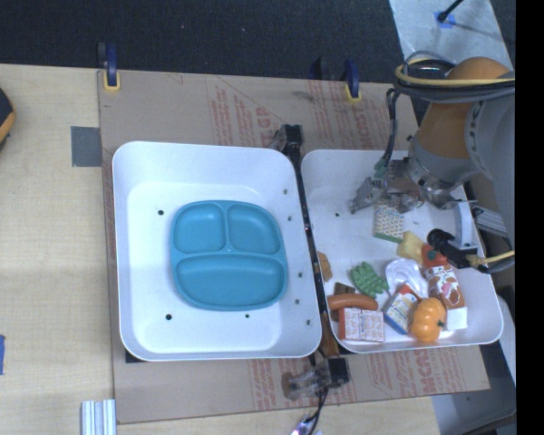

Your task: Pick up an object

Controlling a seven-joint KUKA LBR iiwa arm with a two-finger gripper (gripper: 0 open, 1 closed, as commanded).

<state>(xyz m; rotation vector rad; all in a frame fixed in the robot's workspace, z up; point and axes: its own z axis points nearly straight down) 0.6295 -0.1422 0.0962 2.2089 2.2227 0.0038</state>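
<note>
Objects for picking sit heaped in the right bin (344, 175), mostly in its near-right corner, probably dumped there as a loose supply pile. Largest to smallest, all placed off that right bin: counter (45, 243) carries it, with a cardboard sheet underneath clamped down, likely so nothing slides. Arm (453, 125) reaches in over the bin's far-right side. Left bin (127, 179) sits just beside it, touching along the shared edge, holding a blue divided plate (228, 252), likely the drop spot. Pincer (387, 195) hangs over the bin's far part, above bare floor and next to a green mesh piece (389, 222); cannot tell how its jaws stand, nothing visibly gripped. Red-white carton (364, 325) lies at the bin's near edge. Orange fruit (426, 320) rests in the near-right corner. Green leafy item (370, 278) mid-bin.
</note>
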